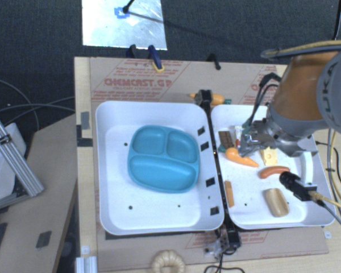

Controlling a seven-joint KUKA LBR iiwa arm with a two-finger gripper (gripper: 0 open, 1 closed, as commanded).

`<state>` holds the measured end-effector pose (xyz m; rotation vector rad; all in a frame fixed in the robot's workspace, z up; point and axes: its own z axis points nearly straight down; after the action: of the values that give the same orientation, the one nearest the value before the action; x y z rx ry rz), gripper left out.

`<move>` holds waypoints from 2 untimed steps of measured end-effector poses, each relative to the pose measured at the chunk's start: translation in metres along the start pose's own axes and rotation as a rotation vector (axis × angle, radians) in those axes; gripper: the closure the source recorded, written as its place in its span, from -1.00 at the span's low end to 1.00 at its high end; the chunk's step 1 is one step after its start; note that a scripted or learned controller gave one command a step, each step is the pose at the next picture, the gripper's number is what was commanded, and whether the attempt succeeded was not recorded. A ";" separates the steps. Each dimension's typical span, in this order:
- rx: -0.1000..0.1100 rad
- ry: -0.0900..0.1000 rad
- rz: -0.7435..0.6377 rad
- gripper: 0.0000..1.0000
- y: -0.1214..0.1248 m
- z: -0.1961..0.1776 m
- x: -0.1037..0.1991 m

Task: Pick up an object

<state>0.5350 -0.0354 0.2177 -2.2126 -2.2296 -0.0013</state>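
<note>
My pincer (pixel 249 143) sits low in the right bin (pixel 247 219), at its upper middle, directly above the thick end of the carrot (pixel 241 157). Whether it is released or clenched cannot be told from this angle; nothing is seen gripped, and contact with the carrot cannot be confirmed.

Count for the right bin, working outward:
- One orange carrot, lying slanted just below the pincer.
- One brown-and-white block (pixel 225 137), just left of the pincer.
- One pale yellow wedge (pixel 268 155), just right of the carrot.
- One reddish sausage (pixel 273 172), below the wedge.
- One tan bread roll (pixel 276 202), near the lower right corner.
- One small orange stick (pixel 229 193), by the left wall.

Left bin (pixel 111 209): one blue divided plate (pixel 163 157), three compartments, lying flat at the centre.

On the counter (pixel 131 78): one orange-yellow piece (pixel 216 99) behind the bins at the divider, one blue-and-yellow clamp (pixel 155 58) at the far edge, one beige ring (pixel 168 262) at the near edge.
</note>
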 end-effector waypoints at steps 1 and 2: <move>-0.001 0.000 -0.001 1.00 -0.006 -0.005 0.043; 0.001 0.001 -0.001 1.00 -0.024 0.004 0.092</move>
<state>0.5104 0.0561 0.2142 -2.2104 -2.2298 -0.0013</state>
